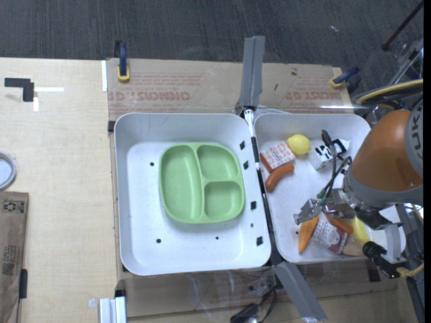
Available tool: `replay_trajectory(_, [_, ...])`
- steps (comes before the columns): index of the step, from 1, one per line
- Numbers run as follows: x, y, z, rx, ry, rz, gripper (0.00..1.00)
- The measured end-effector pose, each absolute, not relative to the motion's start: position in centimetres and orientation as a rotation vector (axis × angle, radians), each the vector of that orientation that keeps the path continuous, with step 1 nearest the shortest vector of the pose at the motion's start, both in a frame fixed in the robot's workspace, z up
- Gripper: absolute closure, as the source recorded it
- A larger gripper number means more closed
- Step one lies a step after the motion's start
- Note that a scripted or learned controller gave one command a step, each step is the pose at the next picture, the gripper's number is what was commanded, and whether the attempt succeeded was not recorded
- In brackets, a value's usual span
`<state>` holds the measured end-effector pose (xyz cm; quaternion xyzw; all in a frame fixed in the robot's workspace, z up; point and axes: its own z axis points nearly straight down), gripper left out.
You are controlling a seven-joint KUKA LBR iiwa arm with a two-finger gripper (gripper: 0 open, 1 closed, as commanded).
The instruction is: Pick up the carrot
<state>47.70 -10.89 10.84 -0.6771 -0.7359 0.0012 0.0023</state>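
The carrot [307, 235] is a short orange wedge lying near the front edge of the right bin [286, 253], its thin end pointing to the front. My gripper [312, 211] hangs just over the carrot's thick end, at the tip of the grey arm with the orange band [387, 160]. The carrot lies on the bin floor, and the arm covers what sits to its right.
In the right bin are a sausage [279, 175], a red-and-white snack packet [277, 156], a lemon [299, 144], a black-and-white object [331, 149] and a wrapped packet [330, 235] beside the carrot. The left bin [135, 234] holds a green divided plate [176, 182].
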Motion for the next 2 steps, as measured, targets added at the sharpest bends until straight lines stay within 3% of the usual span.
replay_trajectory(1, [47.69, -13.69, 8.94, -1.904, -2.493, 0.002, 0.00])
replay_trajectory(2, [47.71, -13.73, 9.66, -1.907, -2.488, 0.003, 1.00])
